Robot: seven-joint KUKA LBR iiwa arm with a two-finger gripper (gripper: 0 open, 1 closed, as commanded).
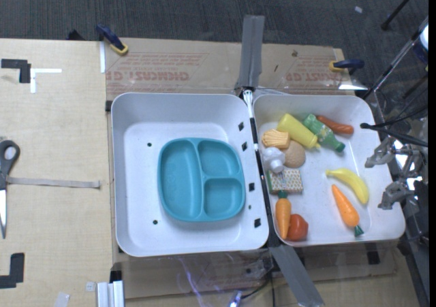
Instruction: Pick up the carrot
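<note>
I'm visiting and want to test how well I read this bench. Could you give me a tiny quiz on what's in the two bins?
1. True or false: the teal plate lies in the right bin.
2. Which lies nearest the gripper? A) banana B) waffle C) tomato
3. How many carrot-like orange toys are there?

Key: 1. False, it lies in the left bin. 2. A. 3. Two: one carrot below the banana, another beside the tomato.

Gripper at the bench's three o'clock edge

The gripper (394, 176) is bare grey metal, two angular fingers with dark thin cables above.
</note>
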